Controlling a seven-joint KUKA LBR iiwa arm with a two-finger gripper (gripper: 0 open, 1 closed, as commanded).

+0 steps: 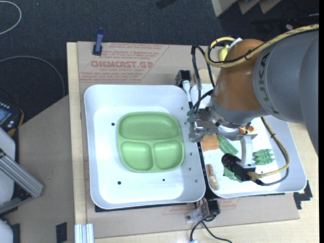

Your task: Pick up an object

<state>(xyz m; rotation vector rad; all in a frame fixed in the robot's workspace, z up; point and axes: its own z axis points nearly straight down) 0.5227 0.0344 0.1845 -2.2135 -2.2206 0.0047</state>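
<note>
Gripper (201, 128) sits low over the left edge of the right bin (287, 177), by the wall it shares with the left bin (98, 135) — open or closed, can't tell, the wrist covers it. Orange piece (210, 144) and green piece (229, 147) lie just beside it. Toothed green piece (263, 157) is toward the right edge, and a small brown piece (211, 177) is near the lower-left corner. Green divided plate (150, 140) is mid left bin.

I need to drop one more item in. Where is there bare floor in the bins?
Left bin: bare floor rings the plate, widest on its near side and along its left. Right bin: crowded, with the arm over it and small pieces beneath; only its right edge looks free.
</note>
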